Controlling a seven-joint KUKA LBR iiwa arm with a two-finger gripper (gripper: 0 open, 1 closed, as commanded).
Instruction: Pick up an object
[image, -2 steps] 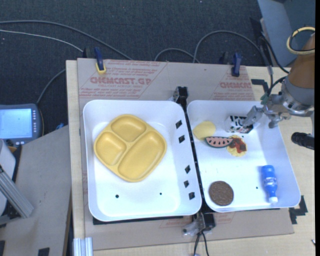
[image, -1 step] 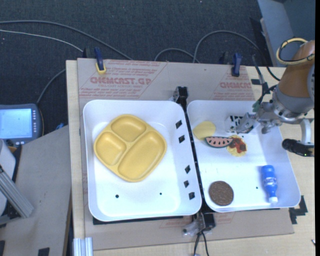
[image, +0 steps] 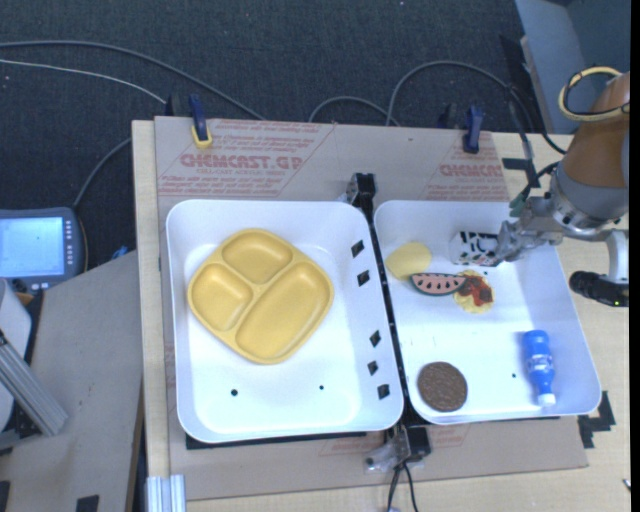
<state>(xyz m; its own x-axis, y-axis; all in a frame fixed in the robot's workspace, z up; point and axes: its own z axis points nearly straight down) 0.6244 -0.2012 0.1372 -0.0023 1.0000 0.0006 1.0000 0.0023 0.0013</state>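
Lowest in the frame runs the near edge of the flat brown board with red lettering (image: 270, 450), which carries both bins and is pinned at its upper edge by two blue clamps (image: 200, 125). Of the two shallow white plastic bins, the left bin (image: 190, 400) fills the middle left of the frame and the right bin (image: 575, 340) the middle right; they touch along a central seam marked with small black tabs.

A yellow plastic plate with three compartments (image: 260, 295) lies flat in the upper half of the left bin.

From the upper right comes the grey arm with its orange band (image: 600, 150), and its gripper (image: 505, 245) sits low at the upper part of the right bin, just beside a small black-and-white patterned object (image: 475, 243). Whether the gripper is open or closed cannot be told, and nothing is visibly held.

The other loose objects all lie in the right bin:
- a blue plastic bottle with a white cap (image: 537, 365), at the lower right
- a round brown disc (image: 441, 386), at the lower left
- a toy watermelon slice (image: 440, 283), near the middle
- a pale yellow rounded lump (image: 408, 260), just above the slice
- a small red-and-yellow piece (image: 478, 293), touching the slice's right end
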